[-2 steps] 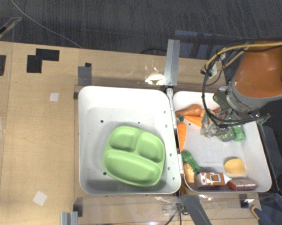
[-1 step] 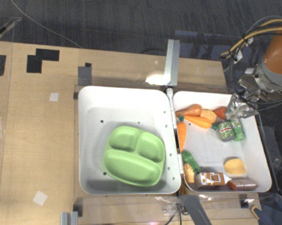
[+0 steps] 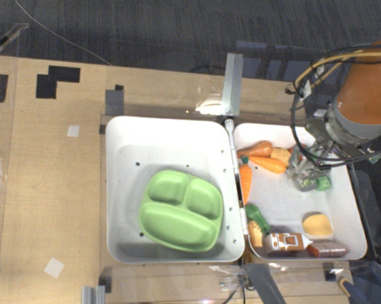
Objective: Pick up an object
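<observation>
The hand (image 3: pixel 305 177) hangs low inside the right bin (image 3: pixel 358 213), near its far right side, with the grey arm (image 3: pixel 360 117) and its orange band rising above it to the right. Its metal tips are blurred against the white floor, so I cannot tell whether they are apart or together, and nothing clearly sits between them. A small green piece (image 3: pixel 323 182) lies just beside the hand on its right. To the hand's left lie two carrots (image 3: pixel 264 163), and a third carrot (image 3: pixel 245 181) sits along the bin's left wall. Nearer the camera than the hand sit a yellow lemon (image 3: pixel 317 225), a brown bottle (image 3: pixel 288 243) and a green vegetable (image 3: pixel 257 216). Well to the left, the other bin (image 3: pixel 125 146) holds a green divided plate (image 3: pixel 181 210). Both bins rest on the counter (image 3: pixel 45 205).
</observation>
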Available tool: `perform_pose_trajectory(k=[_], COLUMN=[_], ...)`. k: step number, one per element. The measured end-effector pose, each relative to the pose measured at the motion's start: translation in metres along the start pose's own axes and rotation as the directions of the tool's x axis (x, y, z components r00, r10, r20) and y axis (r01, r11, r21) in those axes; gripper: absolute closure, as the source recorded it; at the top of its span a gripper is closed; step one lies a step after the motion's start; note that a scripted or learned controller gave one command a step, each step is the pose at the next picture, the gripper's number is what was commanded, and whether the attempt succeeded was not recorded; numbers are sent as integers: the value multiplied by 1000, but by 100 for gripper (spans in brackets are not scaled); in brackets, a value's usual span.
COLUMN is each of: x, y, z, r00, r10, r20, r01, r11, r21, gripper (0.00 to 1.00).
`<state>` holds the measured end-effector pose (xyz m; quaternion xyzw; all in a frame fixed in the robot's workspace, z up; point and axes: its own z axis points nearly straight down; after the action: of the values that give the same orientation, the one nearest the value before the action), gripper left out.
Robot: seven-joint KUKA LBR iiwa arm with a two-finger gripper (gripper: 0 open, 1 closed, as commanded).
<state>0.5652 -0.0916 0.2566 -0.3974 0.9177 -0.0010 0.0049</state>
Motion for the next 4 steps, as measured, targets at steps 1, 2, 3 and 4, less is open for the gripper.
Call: perform_pose_trajectory(k=[1, 2, 3, 4], x=[-82, -77, -53, 22], y=[-55, 29, -8, -67], z=[-13, -12, -5, 114], r00=[997, 972, 999, 968], r10=[81, 233, 41, -251], r20=[2, 1, 0, -4], r01=[-81, -233, -41, 251], r11=[997, 972, 999, 968], r21=[0, 0, 2, -6], gripper=[100, 100, 100, 100])
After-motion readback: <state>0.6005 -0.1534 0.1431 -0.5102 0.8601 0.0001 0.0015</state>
